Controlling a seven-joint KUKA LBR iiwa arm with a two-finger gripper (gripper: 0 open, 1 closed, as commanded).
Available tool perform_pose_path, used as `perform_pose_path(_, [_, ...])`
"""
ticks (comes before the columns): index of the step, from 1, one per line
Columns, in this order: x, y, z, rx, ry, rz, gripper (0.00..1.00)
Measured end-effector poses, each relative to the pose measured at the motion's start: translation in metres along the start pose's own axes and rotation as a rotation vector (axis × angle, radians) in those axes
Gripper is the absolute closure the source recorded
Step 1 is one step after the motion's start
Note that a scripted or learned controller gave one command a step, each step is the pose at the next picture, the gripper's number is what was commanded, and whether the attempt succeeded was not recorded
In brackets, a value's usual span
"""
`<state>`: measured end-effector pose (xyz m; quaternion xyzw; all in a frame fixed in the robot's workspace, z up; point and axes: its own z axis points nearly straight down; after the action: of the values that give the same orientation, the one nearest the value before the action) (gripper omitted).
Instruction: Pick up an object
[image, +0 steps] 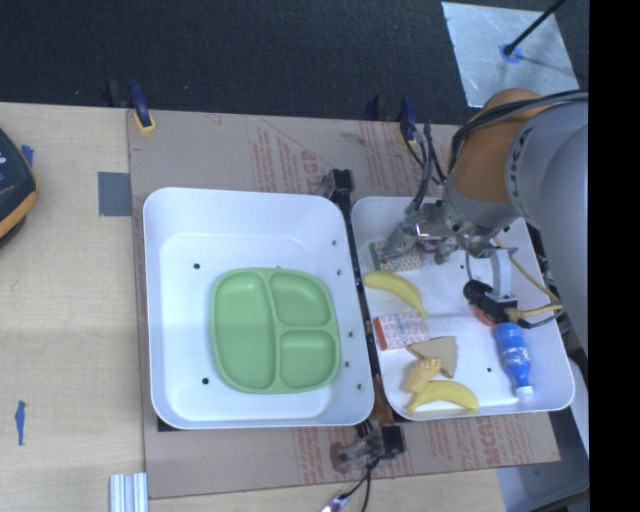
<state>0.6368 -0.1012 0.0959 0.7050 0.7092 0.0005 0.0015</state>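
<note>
Here the jaws hover above a banana.

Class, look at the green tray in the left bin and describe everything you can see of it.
The green divided tray looks like smooth pale-green plastic, a rounded rectangle with three compartments: one tall one on the left, two smaller ones stacked on the right. It lies flat, open side up, holding nothing, slightly right of the middle of the left white bin. It rests on that bin's floor; nothing else touches it.
</note>
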Motion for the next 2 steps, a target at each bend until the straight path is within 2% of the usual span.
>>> perform_pose_path(1, [0.003, 0.014, 0.004, 0.037, 0.004, 0.012, 0.0])
perform_pose_path(2, [0.003, 0.019, -0.01, 0.013, -0.002, 0.005, 1.0])
